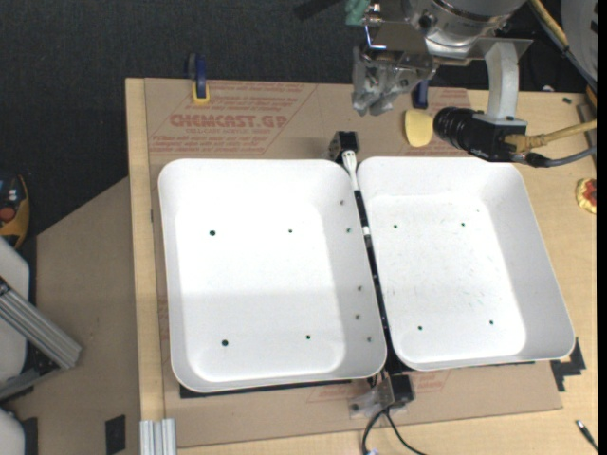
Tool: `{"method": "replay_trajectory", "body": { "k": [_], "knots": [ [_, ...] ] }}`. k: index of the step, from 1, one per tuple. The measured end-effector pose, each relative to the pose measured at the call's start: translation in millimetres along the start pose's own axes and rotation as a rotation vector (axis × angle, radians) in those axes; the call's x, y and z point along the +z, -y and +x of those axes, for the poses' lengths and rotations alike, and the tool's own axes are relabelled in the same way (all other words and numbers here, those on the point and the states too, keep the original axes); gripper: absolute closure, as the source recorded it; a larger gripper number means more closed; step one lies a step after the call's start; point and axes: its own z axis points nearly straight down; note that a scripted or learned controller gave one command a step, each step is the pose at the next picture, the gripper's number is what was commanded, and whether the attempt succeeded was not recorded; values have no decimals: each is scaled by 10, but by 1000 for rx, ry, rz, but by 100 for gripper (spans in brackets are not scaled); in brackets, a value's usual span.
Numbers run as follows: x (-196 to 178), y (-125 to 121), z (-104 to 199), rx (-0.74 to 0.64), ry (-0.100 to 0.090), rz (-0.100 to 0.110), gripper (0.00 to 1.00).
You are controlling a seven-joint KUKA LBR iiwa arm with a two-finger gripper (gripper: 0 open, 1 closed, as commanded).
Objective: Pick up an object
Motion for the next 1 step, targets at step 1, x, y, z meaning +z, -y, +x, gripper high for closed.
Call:
{"method": "replay_trajectory", "body": {
  "k": [1],
  "knots": [
    [710, -304, 715, -2, 5, 27, 100]
  ]
}}
